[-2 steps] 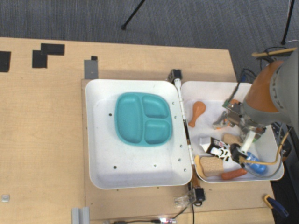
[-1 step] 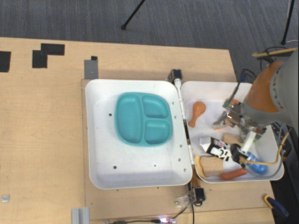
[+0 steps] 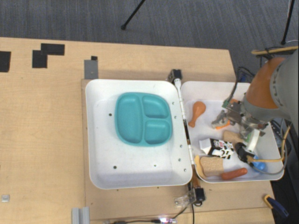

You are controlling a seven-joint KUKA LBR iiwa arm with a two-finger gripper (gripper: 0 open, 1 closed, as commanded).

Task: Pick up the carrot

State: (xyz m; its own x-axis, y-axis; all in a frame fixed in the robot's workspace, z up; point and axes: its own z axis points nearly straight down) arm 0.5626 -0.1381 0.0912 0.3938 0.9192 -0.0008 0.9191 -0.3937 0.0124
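In the right-hand bin (image 3: 205, 93), near its middle, a small orange carrot (image 3: 224, 124) lies just under the end effector (image 3: 226, 118). Only a short stretch of it shows: a slim, bright orange piece, lying roughly level, its right end hidden beneath the metal of the wrist. The grey arm (image 3: 275, 87) with its orange band comes in from the right and bends down over this bin. Whether the end effector is parted or closed cannot be told, and nothing shows clearly between its tips.

Left of the carrot, well apart, lies an orange chicken drumstick toy (image 3: 197, 112). Nearer the front wall sit a black-and-white patterned item (image 3: 220, 148), a tan slice of bread (image 3: 212, 165) and a reddish sausage (image 3: 233, 173).

The left bin (image 3: 100, 167) holds a teal divided plate (image 3: 142, 118). Both bins rest on the light wooden surface (image 3: 42, 139).
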